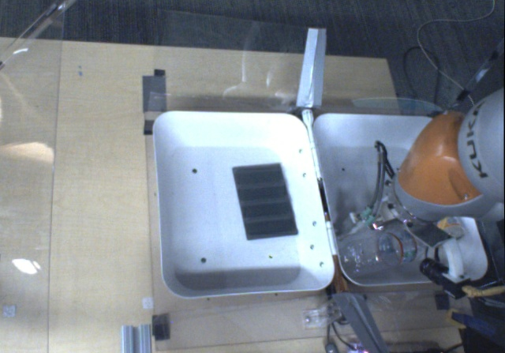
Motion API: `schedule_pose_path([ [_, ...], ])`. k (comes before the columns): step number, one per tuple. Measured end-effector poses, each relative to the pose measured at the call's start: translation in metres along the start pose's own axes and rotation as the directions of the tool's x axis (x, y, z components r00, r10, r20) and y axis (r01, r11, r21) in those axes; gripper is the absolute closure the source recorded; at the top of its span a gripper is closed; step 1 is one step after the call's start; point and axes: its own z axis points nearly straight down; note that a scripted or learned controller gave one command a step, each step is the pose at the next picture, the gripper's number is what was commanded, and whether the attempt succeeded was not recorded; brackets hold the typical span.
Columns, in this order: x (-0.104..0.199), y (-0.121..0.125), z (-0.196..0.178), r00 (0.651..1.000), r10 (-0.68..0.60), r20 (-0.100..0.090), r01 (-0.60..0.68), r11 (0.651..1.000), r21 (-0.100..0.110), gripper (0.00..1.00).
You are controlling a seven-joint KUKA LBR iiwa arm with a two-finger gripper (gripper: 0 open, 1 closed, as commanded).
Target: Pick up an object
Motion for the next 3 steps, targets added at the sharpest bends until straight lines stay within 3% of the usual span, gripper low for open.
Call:
schedule_pose_path([
  [1, -0.007, -0.003, 0.000, 1.000, -0.009, -0.001, 0.009, 1.000, 0.001, 0.00],
  [2, -0.051, 0.068, 0.003, 0.999, 0.047, 0.001, -0.047, 0.999, 0.004, 0.00],
  [3, -0.053, 0.133, 0.005, 0.987, 0.159, -0.001, -0.159, 0.987, 0.010, 0.00],
])
